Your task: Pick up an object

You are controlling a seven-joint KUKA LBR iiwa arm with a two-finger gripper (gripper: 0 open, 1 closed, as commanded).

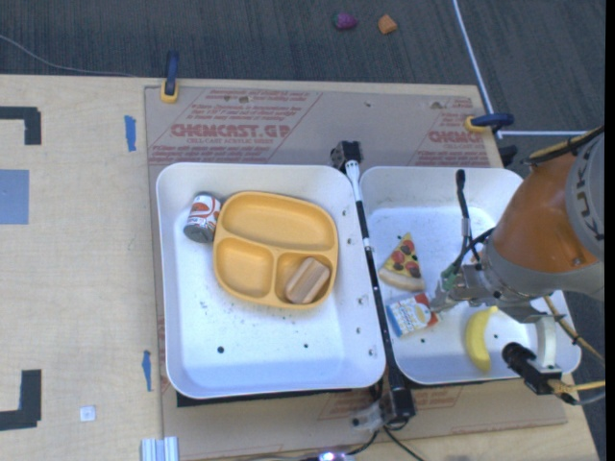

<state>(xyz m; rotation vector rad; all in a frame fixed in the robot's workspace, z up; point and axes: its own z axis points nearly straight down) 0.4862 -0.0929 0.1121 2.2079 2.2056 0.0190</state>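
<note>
The gripper hangs low in the right bin; whether its jaws are apart or together cannot be determined. Nearest candidate: a small carton, touching at 8 o'clock, long axis 8-to-2. Pizza slice lies near at 10 o'clock, banana near at 5 o'clock.
</note>
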